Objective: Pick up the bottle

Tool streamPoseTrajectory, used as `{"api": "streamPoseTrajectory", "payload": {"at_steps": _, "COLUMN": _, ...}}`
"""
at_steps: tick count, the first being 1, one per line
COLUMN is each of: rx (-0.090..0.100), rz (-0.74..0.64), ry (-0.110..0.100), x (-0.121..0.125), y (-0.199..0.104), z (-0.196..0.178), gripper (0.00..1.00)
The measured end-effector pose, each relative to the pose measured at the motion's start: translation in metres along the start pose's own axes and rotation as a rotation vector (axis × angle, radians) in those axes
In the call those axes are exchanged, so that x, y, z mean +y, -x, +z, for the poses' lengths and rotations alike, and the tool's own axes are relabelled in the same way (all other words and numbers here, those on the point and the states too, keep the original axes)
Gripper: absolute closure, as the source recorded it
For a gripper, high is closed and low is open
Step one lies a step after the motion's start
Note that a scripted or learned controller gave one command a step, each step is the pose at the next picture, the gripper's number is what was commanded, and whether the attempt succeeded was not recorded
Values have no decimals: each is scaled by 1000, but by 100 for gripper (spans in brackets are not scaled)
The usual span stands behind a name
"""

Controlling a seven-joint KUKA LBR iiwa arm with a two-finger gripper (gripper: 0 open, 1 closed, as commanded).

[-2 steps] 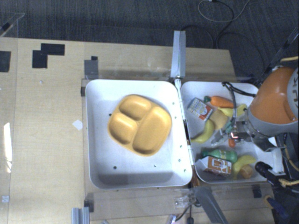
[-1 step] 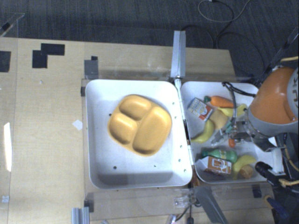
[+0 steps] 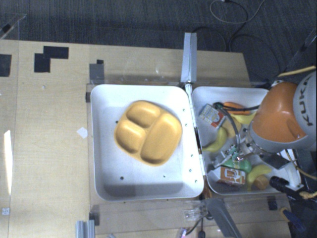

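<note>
We look down on a wooden counter [image 3: 49, 133] with two white bins. The left bin [image 3: 106, 177] holds a yellow three-part tray [image 3: 148, 132]. The arm [image 3: 282, 115] reaches into the right bin [image 3: 210, 185], its tool [image 3: 237, 151] low among clutter: a banana [image 3: 218, 142], a small packet [image 3: 209, 114], and a bottle [image 3: 233, 175] lying just below the tool. We cannot tell the tool's state.

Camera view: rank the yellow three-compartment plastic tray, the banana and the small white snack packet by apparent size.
1. Yellow three-compartment plastic tray, clearly largest.
2. Banana, partly hidden by the arm, so its full size is unsure.
3. Small white snack packet, which looks smallest.
</note>
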State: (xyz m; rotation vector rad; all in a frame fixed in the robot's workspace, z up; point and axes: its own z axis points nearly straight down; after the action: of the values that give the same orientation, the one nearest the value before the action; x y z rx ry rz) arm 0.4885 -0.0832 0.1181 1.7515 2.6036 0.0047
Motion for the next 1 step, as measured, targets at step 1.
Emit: {"api": "streamPoseTrajectory", "payload": {"at_steps": 1, "rx": -3, "rz": 0, "ry": 7, "x": 3, "y": 1, "z": -11, "gripper": 100}}
